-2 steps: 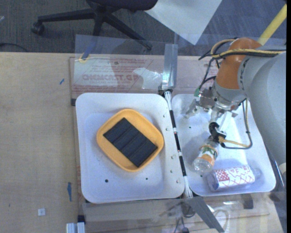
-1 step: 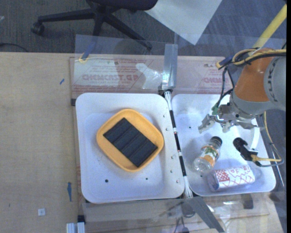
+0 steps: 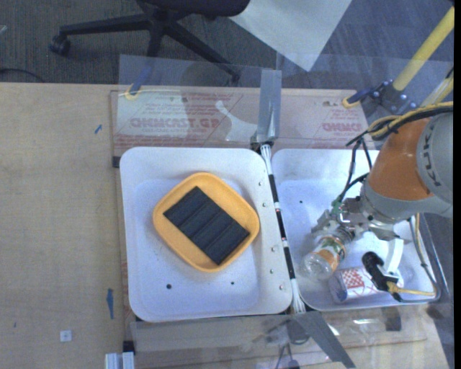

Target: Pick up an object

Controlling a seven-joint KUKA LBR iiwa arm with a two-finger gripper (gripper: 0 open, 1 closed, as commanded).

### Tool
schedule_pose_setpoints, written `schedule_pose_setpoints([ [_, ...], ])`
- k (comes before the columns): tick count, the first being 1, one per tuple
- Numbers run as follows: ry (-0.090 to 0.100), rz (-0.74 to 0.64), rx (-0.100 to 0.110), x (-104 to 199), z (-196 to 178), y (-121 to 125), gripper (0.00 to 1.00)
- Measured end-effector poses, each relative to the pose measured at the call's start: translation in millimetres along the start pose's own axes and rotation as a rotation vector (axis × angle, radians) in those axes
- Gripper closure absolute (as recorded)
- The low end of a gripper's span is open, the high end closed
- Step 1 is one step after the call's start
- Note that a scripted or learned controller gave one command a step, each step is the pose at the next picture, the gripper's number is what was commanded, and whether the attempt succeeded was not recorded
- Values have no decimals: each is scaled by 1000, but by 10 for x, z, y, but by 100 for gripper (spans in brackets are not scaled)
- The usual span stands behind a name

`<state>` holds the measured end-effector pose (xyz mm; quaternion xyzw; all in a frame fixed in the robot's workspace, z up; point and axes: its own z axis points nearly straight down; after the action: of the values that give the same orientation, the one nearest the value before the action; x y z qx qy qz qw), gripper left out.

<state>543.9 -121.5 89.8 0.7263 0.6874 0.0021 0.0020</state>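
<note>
Right bin [image 3: 310, 180]: gripper [image 3: 333, 225] low inside, arm over the bin's right side. Clear bottle [image 3: 323, 256] with orange label lies tilted just below the gripper, nearly under it; contact unclear. Red-and-white checkered pack [image 3: 351, 282] sits beyond the bottle, beside it, near the bin's front rim. Cannot tell whether the gripper is spread or closed; nothing seen in its grasp. Left bin [image 3: 144, 288], across the divider and well apart: yellow tray [image 3: 176, 249] set cornerwise, a dark ribbed slab [image 3: 207, 225] lying in it.

Office chair [image 3: 189, 6] — beyond wooden bench [image 3: 50, 216]
</note>
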Motion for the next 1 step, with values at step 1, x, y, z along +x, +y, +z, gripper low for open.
schedule_pose_setpoints([
  [1, 4, -35, -15, 318, 0, -378, 0],
])
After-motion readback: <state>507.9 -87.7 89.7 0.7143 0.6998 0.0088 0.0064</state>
